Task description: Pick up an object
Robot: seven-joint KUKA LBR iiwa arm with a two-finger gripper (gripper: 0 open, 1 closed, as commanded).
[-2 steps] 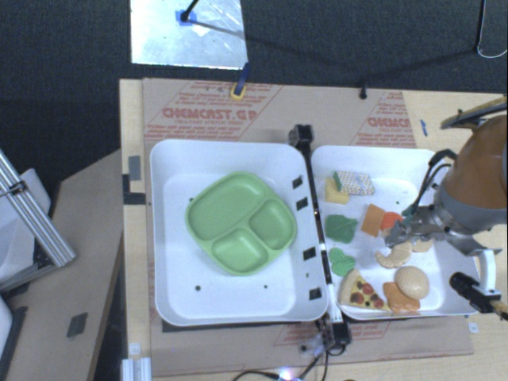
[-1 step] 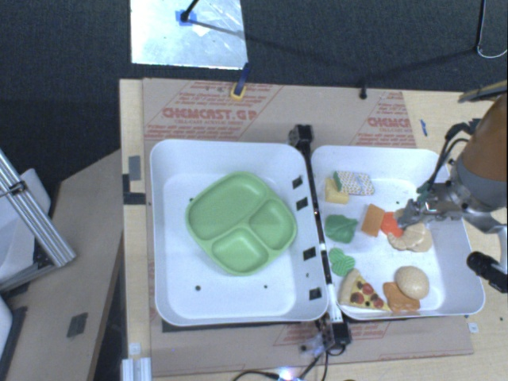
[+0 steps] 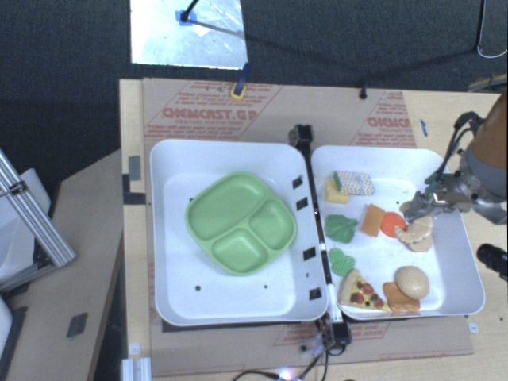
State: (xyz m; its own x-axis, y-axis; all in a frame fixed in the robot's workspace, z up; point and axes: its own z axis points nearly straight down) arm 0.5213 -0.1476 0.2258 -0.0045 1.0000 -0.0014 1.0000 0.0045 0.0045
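White bins sit side by side on the worktop [image 3: 381,105]. Nearest in the right bin [image 3: 460,288] lie a pizza slice [image 3: 359,289] and a bun [image 3: 411,281]; farther back, a tan piece [image 3: 418,234], a red piece [image 3: 392,223], an orange block [image 3: 372,219] and green leaves [image 3: 342,228]. The pincer [image 3: 418,206] hangs just over the red and tan pieces; whether it is open or closed I cannot tell. Likely step: descent onto a target. Next it needs a firm grip, then a lift. The left bin [image 3: 171,173] holds a green tray [image 3: 240,222].

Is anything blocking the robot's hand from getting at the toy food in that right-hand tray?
Nothing visible. The hand hangs right over the right bin, by a pale beige piece and a red-orange piece, with no lid or other object above them.
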